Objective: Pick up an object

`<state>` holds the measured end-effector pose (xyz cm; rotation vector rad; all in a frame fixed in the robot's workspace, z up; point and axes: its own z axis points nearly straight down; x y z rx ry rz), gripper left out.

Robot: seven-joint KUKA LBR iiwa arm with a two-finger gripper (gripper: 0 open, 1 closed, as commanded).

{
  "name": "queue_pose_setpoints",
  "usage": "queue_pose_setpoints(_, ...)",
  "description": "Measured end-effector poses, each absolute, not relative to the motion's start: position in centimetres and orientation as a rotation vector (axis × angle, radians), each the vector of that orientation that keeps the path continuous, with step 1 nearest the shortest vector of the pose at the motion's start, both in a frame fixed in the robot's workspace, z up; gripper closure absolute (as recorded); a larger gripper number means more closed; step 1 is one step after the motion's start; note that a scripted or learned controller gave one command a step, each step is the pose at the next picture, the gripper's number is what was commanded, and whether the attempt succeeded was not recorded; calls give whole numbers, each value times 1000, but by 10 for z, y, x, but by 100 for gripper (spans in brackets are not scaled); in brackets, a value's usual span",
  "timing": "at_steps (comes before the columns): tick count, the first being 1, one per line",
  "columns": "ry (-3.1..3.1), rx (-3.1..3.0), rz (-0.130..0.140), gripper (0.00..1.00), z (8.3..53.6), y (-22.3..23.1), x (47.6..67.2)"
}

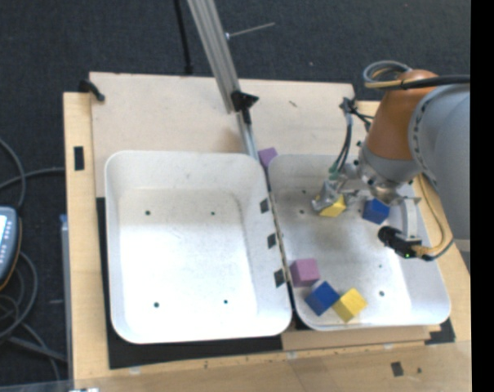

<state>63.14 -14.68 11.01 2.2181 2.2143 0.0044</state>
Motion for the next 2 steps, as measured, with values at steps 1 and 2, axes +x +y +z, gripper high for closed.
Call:
queue_pose_setpoints(1,2228,2207,13,100,202,-64,643)
queue_pose_setpoints(2,2231,2210,8,100,235,0,630)
